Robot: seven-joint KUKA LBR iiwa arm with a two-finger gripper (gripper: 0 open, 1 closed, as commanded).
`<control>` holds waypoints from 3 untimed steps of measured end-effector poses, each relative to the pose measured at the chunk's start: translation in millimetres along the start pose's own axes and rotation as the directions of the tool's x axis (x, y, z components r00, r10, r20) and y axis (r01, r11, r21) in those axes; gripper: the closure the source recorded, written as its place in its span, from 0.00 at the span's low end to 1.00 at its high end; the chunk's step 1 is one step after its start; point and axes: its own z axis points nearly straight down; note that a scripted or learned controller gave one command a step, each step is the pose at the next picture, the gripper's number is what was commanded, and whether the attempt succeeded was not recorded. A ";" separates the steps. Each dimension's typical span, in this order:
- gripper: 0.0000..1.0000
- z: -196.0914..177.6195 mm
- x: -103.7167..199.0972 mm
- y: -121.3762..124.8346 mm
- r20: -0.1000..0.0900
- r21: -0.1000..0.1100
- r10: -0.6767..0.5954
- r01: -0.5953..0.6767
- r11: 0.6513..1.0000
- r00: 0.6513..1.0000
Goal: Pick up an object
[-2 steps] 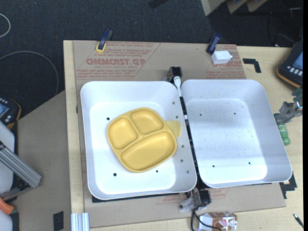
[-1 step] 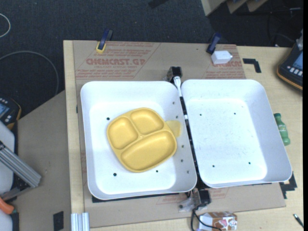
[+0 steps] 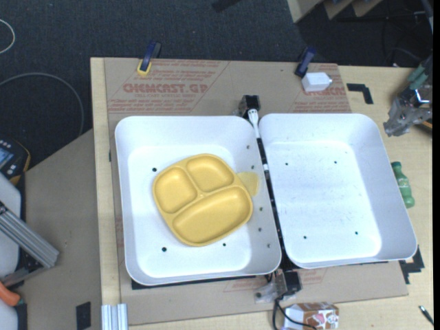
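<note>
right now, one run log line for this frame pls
phase: pre-grasp | gripper: beyond right bin's far right corner | yellow divided plate: flat in left bin | held: nothing seen

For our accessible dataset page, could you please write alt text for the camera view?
A yellow divided plate lies in the left bin of two shallow white bins on a cardboard-topped bench, seen from above. The right bin sits beside it, and the tool hangs at the right edge, outside both bins.

The yellow divided plate (image 3: 201, 199) looks like smooth, faintly glossy plastic. Both white bins (image 3: 127, 205) look matt plastic. The bench (image 3: 206, 88) seems printed brown cardboard.
</note>
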 end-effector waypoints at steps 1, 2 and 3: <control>1.00 82.3 -55.5 22.5 0.003 -0.006 0.005 -0.005 1.000 1.000; 1.00 105.7 -93.4 27.9 0.004 -0.006 0.005 -0.005 1.000 1.000; 1.00 93.1 -91.7 28.7 0.005 -0.012 0.003 -0.003 1.000 1.000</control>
